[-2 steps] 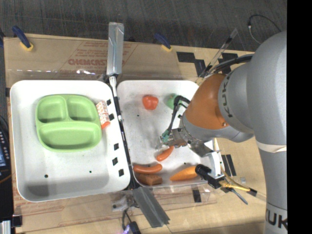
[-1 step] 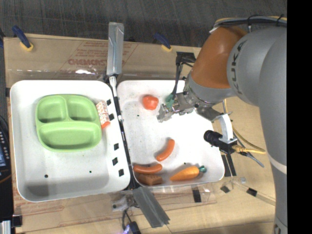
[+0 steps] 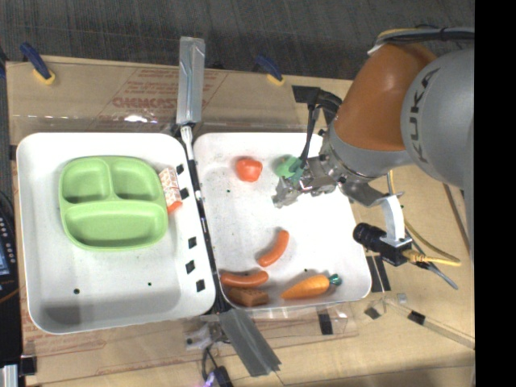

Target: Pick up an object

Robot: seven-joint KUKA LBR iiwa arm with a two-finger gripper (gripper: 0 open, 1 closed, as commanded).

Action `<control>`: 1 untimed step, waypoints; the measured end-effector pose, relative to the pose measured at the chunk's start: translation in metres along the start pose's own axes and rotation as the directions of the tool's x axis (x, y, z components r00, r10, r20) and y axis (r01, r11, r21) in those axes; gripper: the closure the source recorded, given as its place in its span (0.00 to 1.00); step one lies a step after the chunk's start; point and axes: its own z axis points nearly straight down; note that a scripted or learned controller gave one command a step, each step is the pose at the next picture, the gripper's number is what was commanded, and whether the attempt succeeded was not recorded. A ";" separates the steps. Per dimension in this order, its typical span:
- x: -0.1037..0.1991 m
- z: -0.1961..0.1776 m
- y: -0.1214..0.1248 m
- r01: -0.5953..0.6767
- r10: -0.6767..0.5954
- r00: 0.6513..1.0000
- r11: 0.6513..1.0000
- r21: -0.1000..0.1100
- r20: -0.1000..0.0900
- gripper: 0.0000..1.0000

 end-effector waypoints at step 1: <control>0.000 0.000 0.000 0.001 -0.001 1.000 1.000 0.001 0.000 0.00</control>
